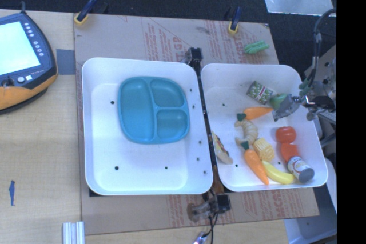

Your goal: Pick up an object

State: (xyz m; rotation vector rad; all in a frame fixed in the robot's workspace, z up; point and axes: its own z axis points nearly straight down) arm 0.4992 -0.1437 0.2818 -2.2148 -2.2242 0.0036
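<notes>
Pincer (290, 104) over right bin (229, 80); near carrot (257, 113)

Toy foods (269, 146) in right bin (229, 74)

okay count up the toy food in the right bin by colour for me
Orange carrots: 2
Red: 2, tomato, bottle
Yellow: 2, banana, corn
Green: 1, can
Beige: 1, unclear piece
Total: 8

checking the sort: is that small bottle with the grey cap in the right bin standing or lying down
Lying down. The bottle rests on its side in the right bin, cap toward the corner.
</notes>
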